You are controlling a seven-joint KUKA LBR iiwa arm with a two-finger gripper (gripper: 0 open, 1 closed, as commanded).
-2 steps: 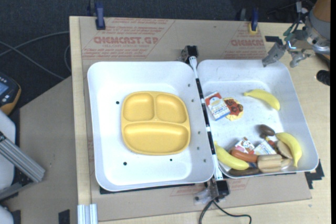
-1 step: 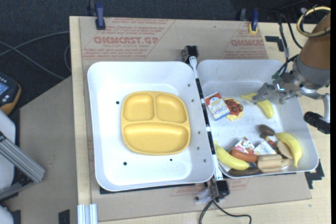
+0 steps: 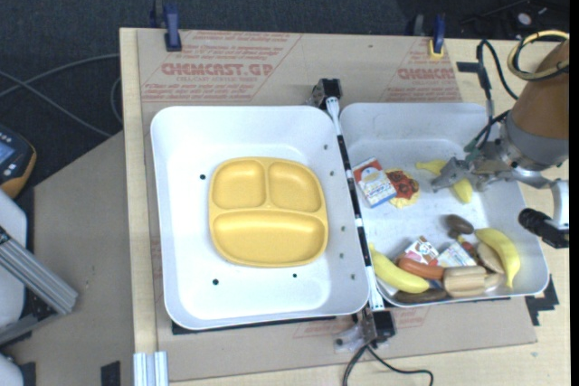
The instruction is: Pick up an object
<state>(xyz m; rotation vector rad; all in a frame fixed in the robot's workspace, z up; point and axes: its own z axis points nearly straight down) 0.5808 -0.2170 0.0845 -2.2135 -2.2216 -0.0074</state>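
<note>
My gripper [image 3: 460, 173] reaches in from the right and hangs low over the upper middle of the right bin [image 3: 407, 124]. A small yellow piece [image 3: 431, 166] lies just to its left. Another yellow bit [image 3: 464, 191] shows right beneath it; whether the two are one object is hidden by the gripper. A red-and-white carton [image 3: 373, 183] and a small red-and-yellow item [image 3: 403, 188] lie further left. Along the bin's front edge lie a banana [image 3: 396, 274], a second banana [image 3: 503, 254], a bun-like brown piece [image 3: 467, 282] and a red sausage [image 3: 422, 268].
The left bin [image 3: 181, 194] holds a yellow divided plate [image 3: 268, 211]. A black divider strip [image 3: 346, 185] runs between the bins. The arm's orange band [image 3: 543, 99] stands over the right bin's far right corner. Blue clamps [image 3: 170, 24] pin the bench's back edge.
</note>
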